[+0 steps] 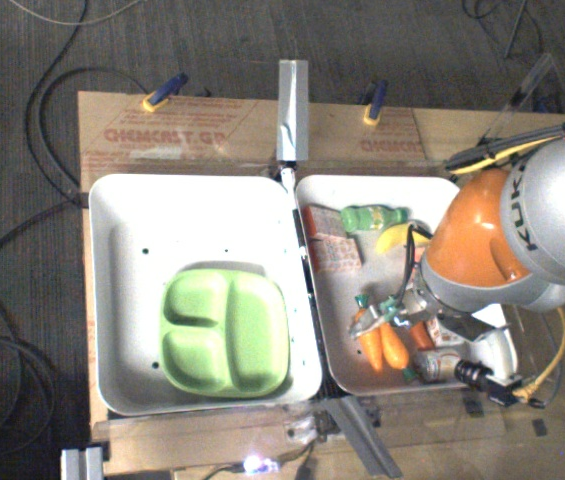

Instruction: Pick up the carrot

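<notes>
The carrot point(383, 349) is orange and lies in the right bin point(334, 363), near its front wall, with a second orange piece close against it. My gripper point(386, 310) hangs just above the carrot's far end, at the tip of the grey and orange arm that reaches in from the right. The wrist covers the bin's right half. From this angle I cannot make out whether anything is gripped.
The right bin also holds a green bottle point(373, 217), a yellow banana point(394, 236), a red and white packet point(334, 246) and a brownish bottle point(440, 366) at the front. A green divided plate point(227, 333) lies in the left bin point(122, 268).
</notes>
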You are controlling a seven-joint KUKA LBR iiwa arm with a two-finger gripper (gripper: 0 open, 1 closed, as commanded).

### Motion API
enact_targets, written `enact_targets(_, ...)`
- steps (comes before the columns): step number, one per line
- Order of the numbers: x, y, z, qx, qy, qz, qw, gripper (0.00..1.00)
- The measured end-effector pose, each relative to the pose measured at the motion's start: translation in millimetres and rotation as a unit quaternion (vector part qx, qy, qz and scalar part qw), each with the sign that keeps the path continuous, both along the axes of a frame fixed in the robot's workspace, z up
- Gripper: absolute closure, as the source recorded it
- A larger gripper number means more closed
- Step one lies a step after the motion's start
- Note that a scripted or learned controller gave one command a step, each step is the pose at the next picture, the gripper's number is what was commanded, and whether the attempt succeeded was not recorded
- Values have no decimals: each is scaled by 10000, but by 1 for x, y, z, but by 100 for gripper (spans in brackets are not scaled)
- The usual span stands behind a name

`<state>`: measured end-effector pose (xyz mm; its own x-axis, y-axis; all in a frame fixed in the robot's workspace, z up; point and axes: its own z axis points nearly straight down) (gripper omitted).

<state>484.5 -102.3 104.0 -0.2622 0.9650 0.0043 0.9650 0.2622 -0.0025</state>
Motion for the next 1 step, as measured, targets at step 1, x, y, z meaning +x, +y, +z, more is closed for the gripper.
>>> enact_targets(1,-1,85,78,-23,1,-1189,9929,100)
